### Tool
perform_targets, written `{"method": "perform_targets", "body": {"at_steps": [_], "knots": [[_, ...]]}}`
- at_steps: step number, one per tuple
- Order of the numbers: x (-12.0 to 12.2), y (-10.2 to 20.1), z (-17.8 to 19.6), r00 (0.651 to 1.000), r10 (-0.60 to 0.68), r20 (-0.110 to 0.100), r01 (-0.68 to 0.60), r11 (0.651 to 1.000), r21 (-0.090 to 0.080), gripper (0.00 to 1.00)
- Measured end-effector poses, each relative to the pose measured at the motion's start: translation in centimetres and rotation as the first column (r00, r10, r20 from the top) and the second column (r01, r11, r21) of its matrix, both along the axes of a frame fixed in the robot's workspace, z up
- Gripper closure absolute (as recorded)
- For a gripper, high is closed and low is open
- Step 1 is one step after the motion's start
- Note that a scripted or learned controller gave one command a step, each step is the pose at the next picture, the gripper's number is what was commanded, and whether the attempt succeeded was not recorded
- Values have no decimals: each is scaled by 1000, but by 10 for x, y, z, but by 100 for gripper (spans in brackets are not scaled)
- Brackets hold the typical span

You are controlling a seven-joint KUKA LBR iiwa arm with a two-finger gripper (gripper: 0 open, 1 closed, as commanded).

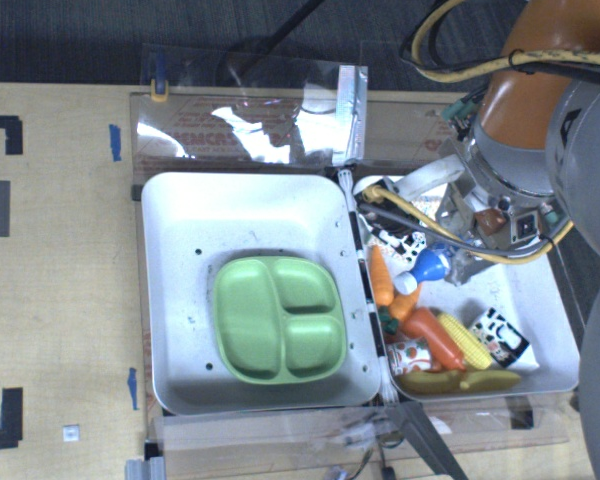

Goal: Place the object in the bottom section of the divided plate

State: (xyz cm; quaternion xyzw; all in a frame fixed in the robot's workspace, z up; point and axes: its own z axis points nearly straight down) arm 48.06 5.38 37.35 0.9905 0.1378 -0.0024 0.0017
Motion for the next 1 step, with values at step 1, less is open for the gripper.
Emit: {"method": "perform_targets", "body": {"at_steps": [1], "knots": [[0, -82, -2, 999, -48, -4, 48, 999, 2, 100]]}}
